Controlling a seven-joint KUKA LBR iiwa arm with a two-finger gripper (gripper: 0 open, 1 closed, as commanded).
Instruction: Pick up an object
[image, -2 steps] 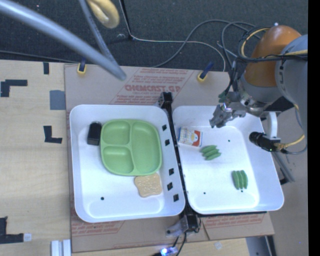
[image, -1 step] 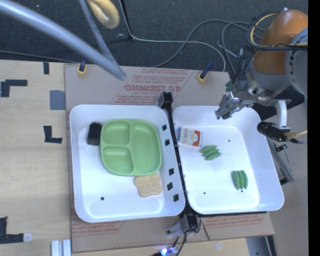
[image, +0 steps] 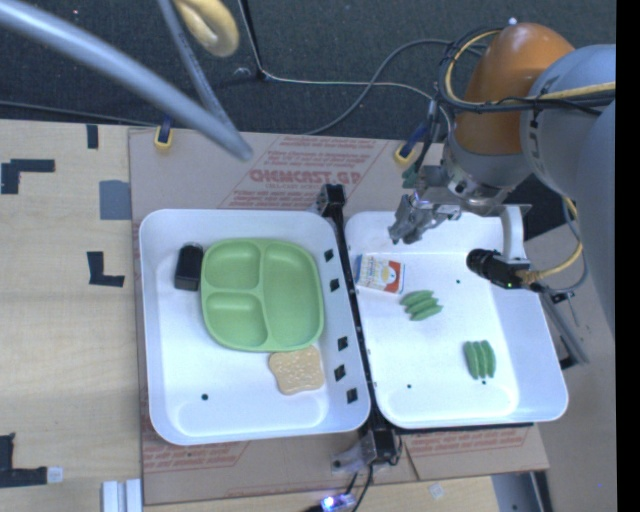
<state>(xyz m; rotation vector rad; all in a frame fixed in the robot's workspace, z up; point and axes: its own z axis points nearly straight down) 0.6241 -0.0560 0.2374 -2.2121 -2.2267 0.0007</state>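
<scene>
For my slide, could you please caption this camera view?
Gripper poised above the right bin, near a small carton and two pea pods.

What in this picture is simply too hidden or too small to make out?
- Gripper, camera view: small and dark against the right bin's rim, so the state of its jaws can't be told.
- Small carton: its print is too small to read.
- Black block: too dark and featureless to identify.
- Arm: cut off by the right edge.
</scene>
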